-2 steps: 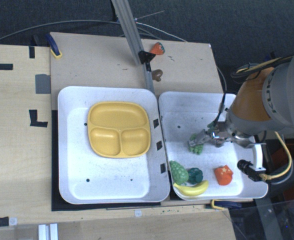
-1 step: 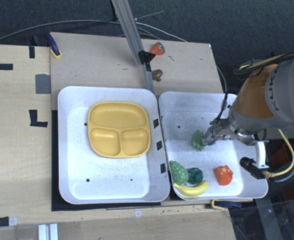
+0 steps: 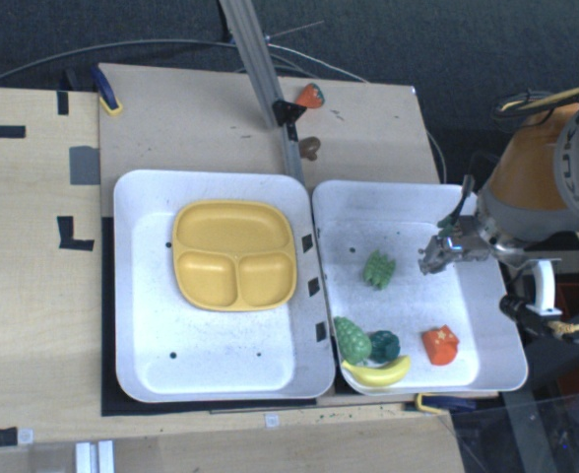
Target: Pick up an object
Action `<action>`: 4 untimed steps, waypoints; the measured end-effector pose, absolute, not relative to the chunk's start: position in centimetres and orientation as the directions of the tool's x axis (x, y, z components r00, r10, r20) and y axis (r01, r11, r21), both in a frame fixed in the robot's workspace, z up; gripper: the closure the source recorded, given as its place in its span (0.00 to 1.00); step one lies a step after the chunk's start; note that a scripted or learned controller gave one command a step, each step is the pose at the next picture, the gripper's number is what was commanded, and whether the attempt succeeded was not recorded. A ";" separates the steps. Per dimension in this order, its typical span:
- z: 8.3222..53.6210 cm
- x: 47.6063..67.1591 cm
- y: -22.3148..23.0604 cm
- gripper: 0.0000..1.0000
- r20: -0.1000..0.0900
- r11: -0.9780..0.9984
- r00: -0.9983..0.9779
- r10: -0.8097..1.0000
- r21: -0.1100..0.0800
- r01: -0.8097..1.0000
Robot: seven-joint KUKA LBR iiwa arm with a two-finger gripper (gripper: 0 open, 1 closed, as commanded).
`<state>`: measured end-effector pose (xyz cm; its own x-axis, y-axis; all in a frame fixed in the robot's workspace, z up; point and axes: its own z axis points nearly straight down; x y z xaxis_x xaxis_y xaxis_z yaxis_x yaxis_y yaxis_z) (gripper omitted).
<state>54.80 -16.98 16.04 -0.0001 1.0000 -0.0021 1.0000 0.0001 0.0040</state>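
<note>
The right bin (image 3: 408, 205) holds a small green leafy item (image 3: 378, 269) near its middle, a green broccoli-like piece (image 3: 352, 339) and a dark green item (image 3: 384, 344) at the front left, a yellow banana (image 3: 378, 371) along the front rim, and a red pepper-like item (image 3: 440, 345) at the front right. My gripper (image 3: 435, 255) hangs over the bin's right side, to the right of the leafy item and above the red one. Nothing shows between its fingers.
The left bin (image 3: 142, 294) carries a yellow three-compartment plate (image 3: 235, 254). A grey pole (image 3: 255, 47) rises from behind the bins, with a small red-orange object (image 3: 310, 95) beside its base. The arm's orange band (image 3: 531, 170) stands at the right.
</note>
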 end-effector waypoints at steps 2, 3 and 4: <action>20.2 56.2 -11.7 1.00 0.002 0.006 -0.006 1.000 -0.001 1.000; 20.3 57.6 -7.4 1.00 0.002 0.007 -0.007 1.000 -0.001 1.000; 21.0 58.6 -1.0 1.00 0.002 0.009 -0.009 1.000 -0.001 1.000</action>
